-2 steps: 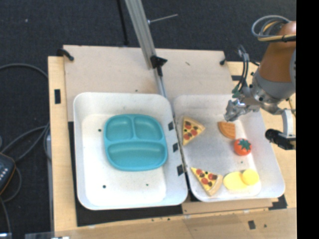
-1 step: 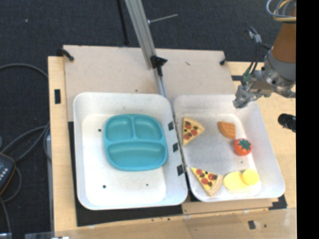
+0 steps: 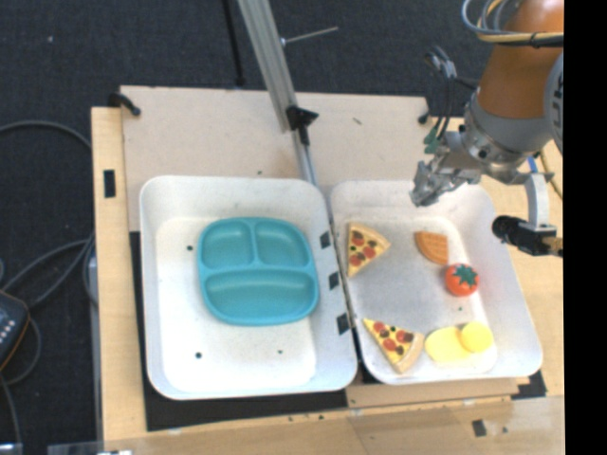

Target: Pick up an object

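My gripper (image 3: 429,190) hangs over the far edge of the right bin (image 3: 512,349), and I cannot tell how it is set. Just nearer in that bin lies an orange-brown piece (image 3: 432,246), with a tomato (image 3: 462,280) beside it. One pizza slice (image 3: 364,247) sits by the left wall, another (image 3: 395,341) at the near edge beside a yellow lemon (image 3: 459,342). The left bin (image 3: 171,368) carries a teal divided plate (image 3: 257,271).
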Tool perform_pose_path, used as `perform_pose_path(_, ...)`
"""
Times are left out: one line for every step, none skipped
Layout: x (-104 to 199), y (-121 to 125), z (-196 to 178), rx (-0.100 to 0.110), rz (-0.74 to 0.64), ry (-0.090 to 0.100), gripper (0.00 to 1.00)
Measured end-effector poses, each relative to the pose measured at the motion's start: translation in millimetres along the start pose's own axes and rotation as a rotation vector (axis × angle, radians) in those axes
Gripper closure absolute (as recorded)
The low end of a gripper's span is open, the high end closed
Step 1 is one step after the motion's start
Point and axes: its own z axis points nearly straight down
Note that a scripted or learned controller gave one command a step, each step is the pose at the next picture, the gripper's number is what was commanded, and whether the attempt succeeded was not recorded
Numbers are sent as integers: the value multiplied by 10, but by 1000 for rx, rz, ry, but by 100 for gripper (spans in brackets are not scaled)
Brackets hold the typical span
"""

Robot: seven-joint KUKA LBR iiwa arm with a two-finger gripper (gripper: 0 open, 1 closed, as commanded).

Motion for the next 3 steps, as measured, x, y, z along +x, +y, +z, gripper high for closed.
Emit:
perform_pose_path(443,20,140,1,1,0,100)
perform_pose_path(1048,31,144,1,-1,1,100)
perform_pose_path(1665,125,192,0,-1,1,100)
